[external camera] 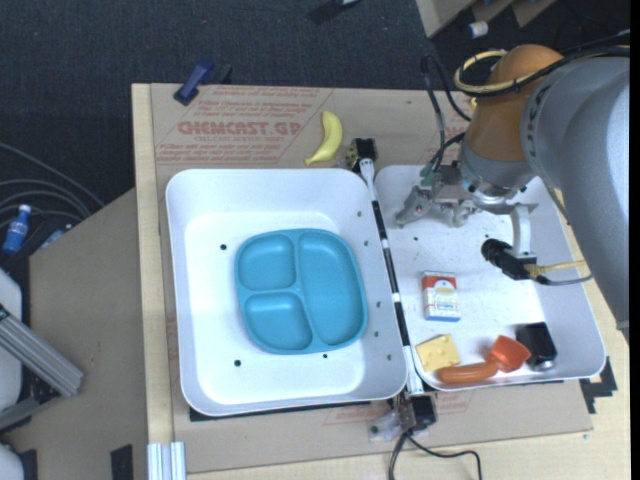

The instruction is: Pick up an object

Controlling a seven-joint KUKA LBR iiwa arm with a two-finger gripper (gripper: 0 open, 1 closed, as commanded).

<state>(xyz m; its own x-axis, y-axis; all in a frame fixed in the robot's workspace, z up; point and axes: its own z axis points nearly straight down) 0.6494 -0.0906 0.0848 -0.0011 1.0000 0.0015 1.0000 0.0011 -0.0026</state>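
Note:
My gripper [435, 213] hangs over the far left corner of the right bin [570, 268], open, with nothing between its fingers. Nearer the front of that bin lie a small red and white box [441, 296], a yellow wedge [437, 352], an orange sausage-shaped toy [468, 372], an orange-red piece [509, 352] and a black block [537, 343]. The box is the closest of these to the gripper, a short way in front of it.
The left bin [200, 268] holds a blue divided plate [300, 290]. A yellow banana [326, 138] lies on the bench behind the bins, with a blue item [194, 83] at the bench's far left corner. The arm [590, 158] covers the right bin's far right side.

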